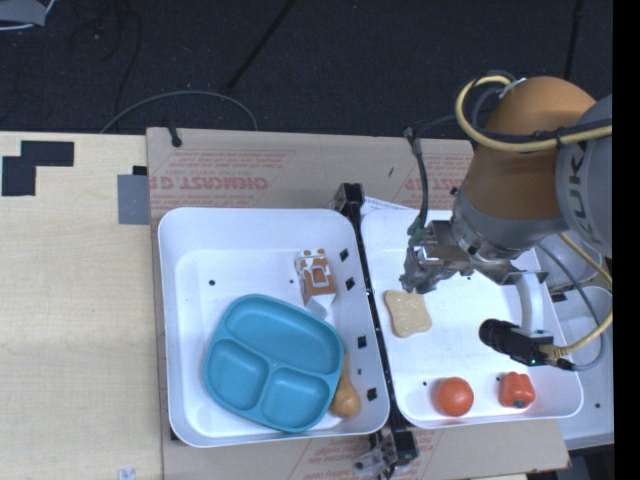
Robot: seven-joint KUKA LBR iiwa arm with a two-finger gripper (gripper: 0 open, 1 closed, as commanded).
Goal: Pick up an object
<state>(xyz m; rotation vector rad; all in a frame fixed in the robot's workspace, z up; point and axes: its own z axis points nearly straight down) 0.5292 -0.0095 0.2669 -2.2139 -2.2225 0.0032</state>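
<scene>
Although the left bin [185,268] holds a blue divided plate [272,361] and a small orange-and-white toy [317,274], the gripper [422,273] hangs over the right bin [570,400], just above a tan bread slice [407,313]. Finger state cannot be determined. Nothing appears lifted; the grasp remains outstanding. The slice lies near the centre divider; a tomato [454,396] and a red pepper [516,390] sit near the front wall, with open floor between.
</scene>
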